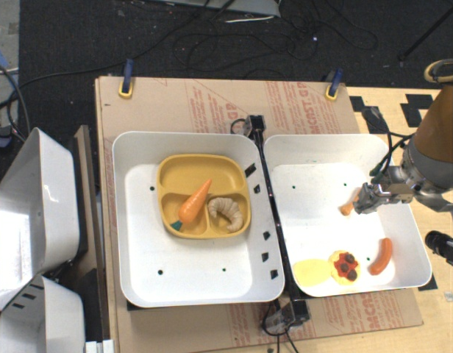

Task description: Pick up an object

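From my station the gripper [362, 199] hung low in the right bin [315, 153], a small orange piece [346, 209] touching its left tip; whether the jaws gripped it I couldn't tell.

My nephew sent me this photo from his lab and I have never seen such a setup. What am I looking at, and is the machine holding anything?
This is one picture from a camera fixed above a bench, looking down at a slant. The grey and orange shape at the right is a robot arm, moved by a program; its job is to pick up an object. At its tip is a pincer, low over the right bin.

Two shallow white bins sit side by side. The left bin holds a yellow divided plate with a toy carrot and a pale shrimp-like toy. The right bin holds a small orange piece right at the pincer's tip, a sausage, and a flat yellow toy with dark berries.

Whether the pincer actually grips that orange piece is too small to tell.
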You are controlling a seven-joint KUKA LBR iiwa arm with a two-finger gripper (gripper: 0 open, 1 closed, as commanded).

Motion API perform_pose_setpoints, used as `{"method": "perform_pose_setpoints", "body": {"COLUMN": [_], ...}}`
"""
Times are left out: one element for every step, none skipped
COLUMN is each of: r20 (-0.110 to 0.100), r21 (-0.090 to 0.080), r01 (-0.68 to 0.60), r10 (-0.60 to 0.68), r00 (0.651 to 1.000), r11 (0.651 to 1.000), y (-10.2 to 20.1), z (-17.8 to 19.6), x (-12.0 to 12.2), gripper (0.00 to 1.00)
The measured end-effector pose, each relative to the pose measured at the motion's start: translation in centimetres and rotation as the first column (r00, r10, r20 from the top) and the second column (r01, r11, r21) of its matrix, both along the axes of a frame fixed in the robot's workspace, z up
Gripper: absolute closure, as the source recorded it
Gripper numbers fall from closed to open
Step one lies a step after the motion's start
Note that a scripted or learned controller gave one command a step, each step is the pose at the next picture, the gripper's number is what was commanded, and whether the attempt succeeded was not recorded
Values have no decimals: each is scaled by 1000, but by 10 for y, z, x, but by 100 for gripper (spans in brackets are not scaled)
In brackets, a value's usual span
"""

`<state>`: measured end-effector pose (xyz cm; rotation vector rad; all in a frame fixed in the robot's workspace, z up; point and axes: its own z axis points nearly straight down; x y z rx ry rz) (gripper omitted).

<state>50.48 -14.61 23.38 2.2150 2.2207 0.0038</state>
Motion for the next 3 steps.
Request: {"method": "perform_pose_setpoints", "body": {"r20": [-6,-6,-2], "r21": [2,3,3], "r01": [-4,-5,-5], "r10": [4,5,5], "r00": [1000,1000,1000], "r11": [1000,1000,1000], "y": [45,99,144], "z": [-8,-8,0], "x": [13,16,39], "gripper": [100,100,100]}}
